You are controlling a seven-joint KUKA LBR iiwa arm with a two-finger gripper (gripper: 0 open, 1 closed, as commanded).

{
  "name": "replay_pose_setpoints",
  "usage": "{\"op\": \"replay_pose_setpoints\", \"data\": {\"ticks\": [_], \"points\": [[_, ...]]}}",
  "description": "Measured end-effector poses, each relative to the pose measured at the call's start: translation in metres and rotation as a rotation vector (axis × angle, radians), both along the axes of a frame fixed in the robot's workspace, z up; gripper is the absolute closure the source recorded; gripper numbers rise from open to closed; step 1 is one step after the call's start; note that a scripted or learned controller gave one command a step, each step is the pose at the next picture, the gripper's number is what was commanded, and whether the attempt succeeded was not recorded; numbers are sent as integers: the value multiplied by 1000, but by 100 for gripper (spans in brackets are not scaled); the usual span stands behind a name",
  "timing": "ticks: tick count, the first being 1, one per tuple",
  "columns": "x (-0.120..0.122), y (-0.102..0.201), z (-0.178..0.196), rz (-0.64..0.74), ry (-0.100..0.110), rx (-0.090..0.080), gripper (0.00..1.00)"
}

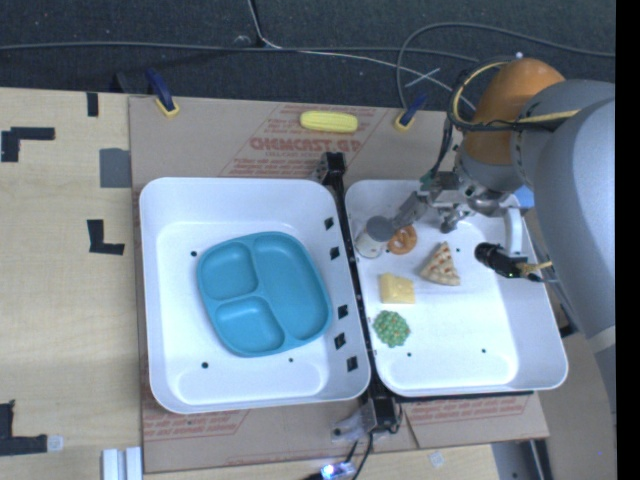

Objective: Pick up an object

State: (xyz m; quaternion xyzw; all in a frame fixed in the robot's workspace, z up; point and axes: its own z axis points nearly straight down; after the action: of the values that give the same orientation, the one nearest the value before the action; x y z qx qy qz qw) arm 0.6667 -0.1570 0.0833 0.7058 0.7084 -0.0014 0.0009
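Observation:
The right bin holds a small orange pretzel-like piece, a tan pizza slice, a yellow cheese block and a green broccoli piece. My gripper reaches in from the right and sits low at the bin's upper left corner, right beside the orange piece and touching or nearly touching it. I see nothing lifted off the bin floor. The grey arm with its orange band covers the bin's upper right part.
The left bin holds a blue divided plate. A yellow banana-shaped toy lies on the cardboard behind the bins. A black divider runs between the bins. Cables hang behind the bench.

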Motion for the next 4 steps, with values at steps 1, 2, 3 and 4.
{"op": "replay_pose_setpoints", "data": {"ticks": [1, 2, 3, 4], "points": [[1, 0, 13, 1, -3, -1, 100], [-5, -5, 64, -2, -4, 2, 100], [-4, -5, 118, -2, -5, 2, 100], [-21, 43, 112, 1, 1, 4, 100]]}}
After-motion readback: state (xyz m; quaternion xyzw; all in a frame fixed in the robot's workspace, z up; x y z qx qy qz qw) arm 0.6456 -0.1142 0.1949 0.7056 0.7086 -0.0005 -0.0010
